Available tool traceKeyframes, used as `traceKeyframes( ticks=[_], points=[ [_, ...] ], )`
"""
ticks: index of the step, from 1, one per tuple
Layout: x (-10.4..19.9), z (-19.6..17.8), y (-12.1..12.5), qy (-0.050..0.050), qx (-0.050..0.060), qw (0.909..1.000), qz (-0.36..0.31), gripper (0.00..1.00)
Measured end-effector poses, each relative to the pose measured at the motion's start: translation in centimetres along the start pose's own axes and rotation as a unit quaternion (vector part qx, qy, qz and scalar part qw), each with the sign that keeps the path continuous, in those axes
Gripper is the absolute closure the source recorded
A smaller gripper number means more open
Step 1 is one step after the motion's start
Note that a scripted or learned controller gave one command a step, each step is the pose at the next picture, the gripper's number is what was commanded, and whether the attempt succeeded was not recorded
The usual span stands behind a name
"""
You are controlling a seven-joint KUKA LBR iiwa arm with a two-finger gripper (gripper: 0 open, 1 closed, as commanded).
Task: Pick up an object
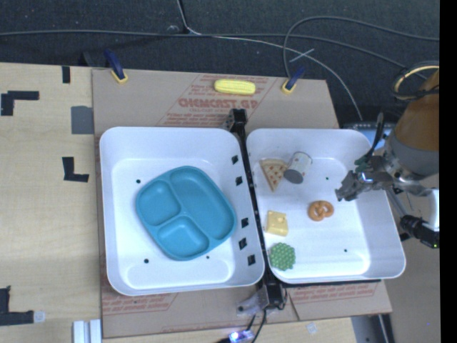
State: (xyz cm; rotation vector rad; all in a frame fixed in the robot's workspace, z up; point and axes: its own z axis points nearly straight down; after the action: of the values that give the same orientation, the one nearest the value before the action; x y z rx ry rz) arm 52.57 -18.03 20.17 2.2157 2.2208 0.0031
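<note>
The right bin holds a pizza slice, a small grey can lying on its side, an orange pretzel, a yellow cheese block and a green bumpy ball. My gripper hangs over the right side of this bin, just right of the pretzel and a little above it. Nothing shows between its dark fingers.
The left bin holds a blue divided plate. A yellow banana-like toy lies on the cardboard behind the bins. Cables run across the dark floor at the back. The arm's orange band sits at the right edge.
</note>
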Motion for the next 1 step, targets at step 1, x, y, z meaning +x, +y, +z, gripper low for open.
traceKeyframes(
  ticks=[1],
  points=[
    [-0.01, -4.23, 0.13, 0.0, 0.0, 1.0, 0.0, 1.0]
  ],
)
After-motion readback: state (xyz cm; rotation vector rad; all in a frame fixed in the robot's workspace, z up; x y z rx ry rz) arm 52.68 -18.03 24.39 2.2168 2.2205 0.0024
